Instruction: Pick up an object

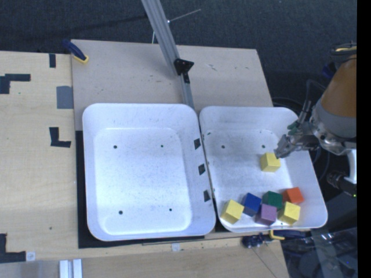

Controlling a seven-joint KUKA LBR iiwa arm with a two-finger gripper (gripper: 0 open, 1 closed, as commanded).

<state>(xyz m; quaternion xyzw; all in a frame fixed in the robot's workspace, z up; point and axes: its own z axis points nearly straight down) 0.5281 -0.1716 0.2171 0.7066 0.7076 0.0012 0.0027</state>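
In the right bin (237,123) a yellow cube (270,162) lies alone near the right wall. My gripper (284,148) hangs just above and to the right of it, its dark fingertips close to the cube's upper right corner. No object shows between the fingers. Along the bin's front edge sits a cluster of cubes: yellow (233,211), blue (251,203), green (272,200), purple (268,213), orange (294,195) and another yellow (290,213).
The left bin (139,172) lies beside the right one. A slanted metal pole (165,30) with a black clamp crosses the bench behind the bins. The arm's grey and orange body (342,106) fills the space right of the right bin.
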